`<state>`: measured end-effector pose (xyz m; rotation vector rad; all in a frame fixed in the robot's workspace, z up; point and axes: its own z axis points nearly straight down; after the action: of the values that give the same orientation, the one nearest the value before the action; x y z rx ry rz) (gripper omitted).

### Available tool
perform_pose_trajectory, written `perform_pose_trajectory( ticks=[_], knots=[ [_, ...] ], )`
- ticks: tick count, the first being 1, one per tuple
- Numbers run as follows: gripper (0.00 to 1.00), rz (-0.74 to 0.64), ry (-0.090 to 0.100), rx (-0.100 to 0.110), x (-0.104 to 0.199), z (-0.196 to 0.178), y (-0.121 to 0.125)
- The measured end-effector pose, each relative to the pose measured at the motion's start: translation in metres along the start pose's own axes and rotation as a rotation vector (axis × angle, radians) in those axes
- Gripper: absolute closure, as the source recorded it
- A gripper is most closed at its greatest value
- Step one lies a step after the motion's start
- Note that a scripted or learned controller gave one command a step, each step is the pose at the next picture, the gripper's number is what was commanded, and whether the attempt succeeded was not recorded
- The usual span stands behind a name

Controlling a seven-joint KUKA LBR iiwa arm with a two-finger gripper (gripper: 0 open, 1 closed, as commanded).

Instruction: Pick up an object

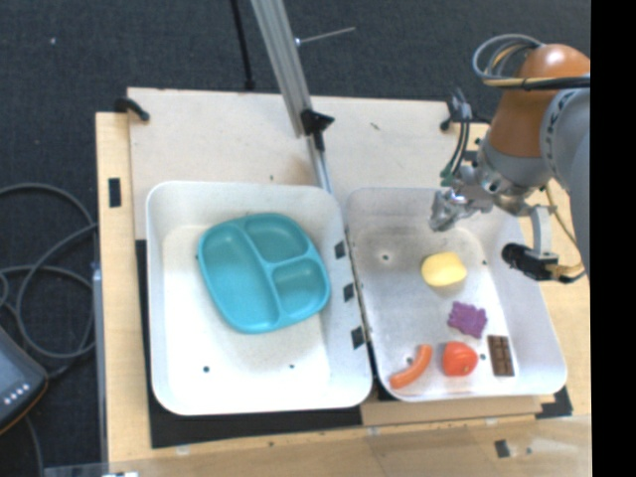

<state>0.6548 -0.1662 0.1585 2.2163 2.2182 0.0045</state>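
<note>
Yellow lemon [443, 269]: smooth oval, lying below pincer [443, 216].

A pale wooden bench [219, 132] carries two shallow white bins side by side. The left bin [169, 296] takes up the bench's left and middle, reaching nearly to its front edge. The right bin [532, 316] touches it and runs toward the bench's front right corner.

No text, label, brand, number or sign can be read on anything in the camera view
</note>
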Motion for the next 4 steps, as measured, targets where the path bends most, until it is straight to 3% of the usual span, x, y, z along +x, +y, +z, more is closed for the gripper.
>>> perform_pose_trajectory(
  ticks=[1, 4],
  knots=[
    [1.00, -0.002, -0.001, -0.002, -0.002, -0.055, 0.002],
    [1.00, -0.008, 0.005, 0.004, 0.156, -0.076, -0.030]
  ],
)
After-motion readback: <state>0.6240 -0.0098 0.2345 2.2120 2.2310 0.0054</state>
